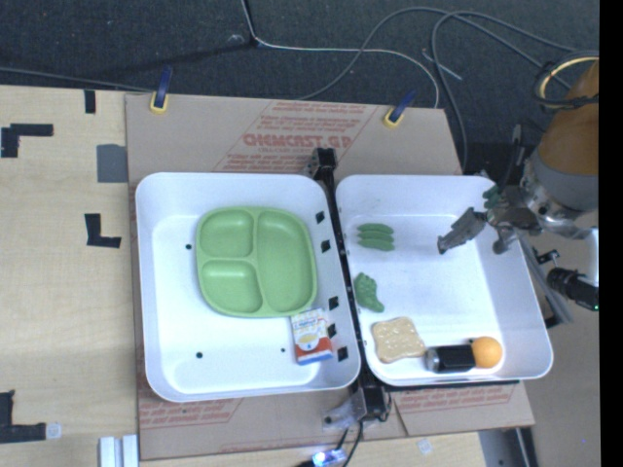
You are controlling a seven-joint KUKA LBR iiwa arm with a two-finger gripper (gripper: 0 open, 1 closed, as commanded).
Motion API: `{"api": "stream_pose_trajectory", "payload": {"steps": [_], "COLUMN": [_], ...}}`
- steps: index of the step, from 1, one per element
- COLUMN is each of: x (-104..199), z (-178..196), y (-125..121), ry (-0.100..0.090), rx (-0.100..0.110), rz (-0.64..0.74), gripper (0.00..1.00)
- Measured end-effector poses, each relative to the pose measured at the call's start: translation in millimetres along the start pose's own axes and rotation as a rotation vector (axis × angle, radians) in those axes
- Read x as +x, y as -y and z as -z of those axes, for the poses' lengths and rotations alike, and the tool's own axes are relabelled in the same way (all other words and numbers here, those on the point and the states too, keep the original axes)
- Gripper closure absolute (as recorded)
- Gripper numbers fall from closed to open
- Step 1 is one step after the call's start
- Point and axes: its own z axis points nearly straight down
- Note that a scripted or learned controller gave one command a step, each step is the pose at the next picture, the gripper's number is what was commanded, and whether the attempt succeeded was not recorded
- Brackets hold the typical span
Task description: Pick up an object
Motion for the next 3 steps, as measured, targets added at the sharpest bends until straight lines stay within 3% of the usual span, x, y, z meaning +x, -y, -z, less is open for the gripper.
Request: {"api": "stream_pose_trajectory", "payload": {"steps": [1, 3], "x": [0.2, -9.7], "z": [5.1, -108.6], "y": [-2.2, 0.5], "ry": [0.002, 0.001], "rx": [-0.01, -0.003], "rz": [0.003, 0.002], "gripper": [0.0, 0.0]}}
